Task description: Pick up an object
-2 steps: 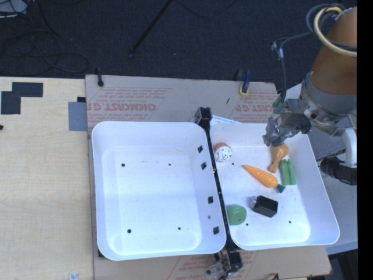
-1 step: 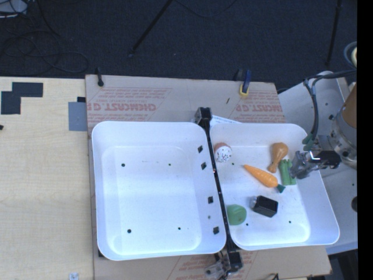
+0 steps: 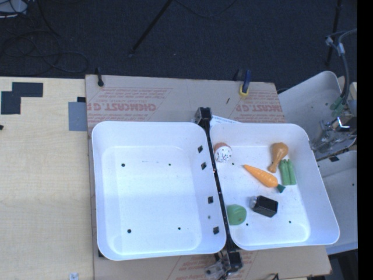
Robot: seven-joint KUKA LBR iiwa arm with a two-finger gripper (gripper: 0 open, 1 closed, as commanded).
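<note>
Pick candidates all in the right shallow white plastic bin (image 3: 319, 217). Orange plastic carrot (image 3: 260, 175) mid-bin, tip just beside a green ribbed plastic piece (image 3: 287, 172), near a tan drumstick-shaped toy (image 3: 278, 154). Crowded there: easy to shove a neighbour or pinch two at once. White speckled ball (image 3: 222, 153) tight against the divider wall: likely to roll on contact, and could clip the wall on approach. Flat green round disc (image 3: 236, 214) probably too low to grip; may just slide. Small black boxy block (image 3: 264, 206) beside it looks the safest bet. Gripper (image 3: 333, 134) off the bin's right rim over the table, blurred; cannot tell whether released or clenched.
</note>
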